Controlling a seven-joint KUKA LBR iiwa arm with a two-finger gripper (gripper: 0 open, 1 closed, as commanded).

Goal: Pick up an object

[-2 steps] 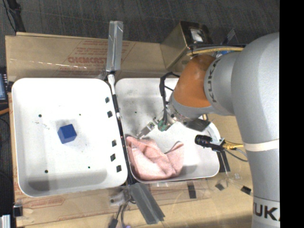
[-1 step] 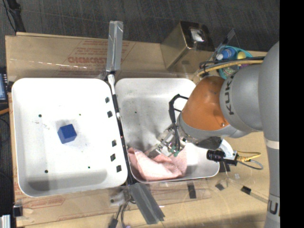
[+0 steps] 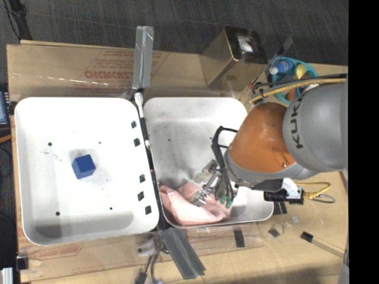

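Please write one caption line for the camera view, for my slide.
Claw low over pink cloth in right bin; blue cube in left bin.

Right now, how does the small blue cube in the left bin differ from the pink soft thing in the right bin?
The small blue cube is boxy with sharp edges; the pink soft thing is crumpled and shapeless. The cube looks smaller, while the pink thing spreads along its bin's near wall. The cube sits alone in open floor of the left white bin; the pink thing lies right at the gripper in the right white bin. Both rest on a bin floor.

A cube [image 3: 84, 165] lies in the left bin [image 3: 35, 117]; a cloth [image 3: 186, 205], seemingly under the end effector [image 3: 210, 189], lies in the right bin [image 3: 177, 114].
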